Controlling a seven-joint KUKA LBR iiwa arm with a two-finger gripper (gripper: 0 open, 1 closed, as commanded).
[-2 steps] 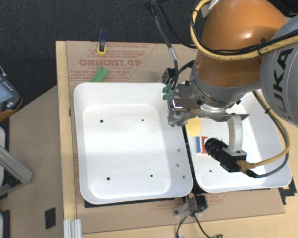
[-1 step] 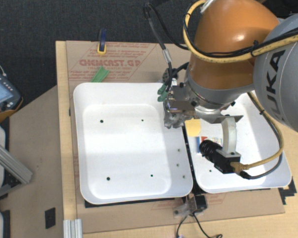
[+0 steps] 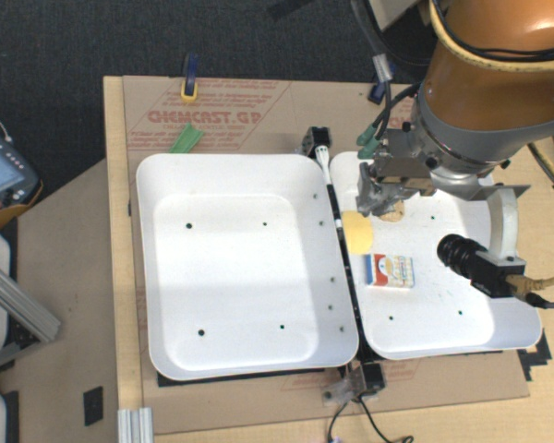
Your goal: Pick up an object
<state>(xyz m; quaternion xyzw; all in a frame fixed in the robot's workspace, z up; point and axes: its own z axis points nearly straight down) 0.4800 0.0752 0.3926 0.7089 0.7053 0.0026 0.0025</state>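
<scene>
My gripper hangs low over the far left part of the right bin. A small tan round object peeks out just under and to the right of it; whether the gripper touches it cannot be told. A pale yellow block lies just in front of the gripper, close to the bin's left wall. Nearer the bin's middle lies a small white packet printed in red and blue, apart from the gripper.
The left bin stands beside the right one, and their rims meet along a black strip. Both rest on a cardboard sheet bearing a green scrap and a yellow-and-blue clamp. The arm's bulk overhangs the right bin's far side.
</scene>
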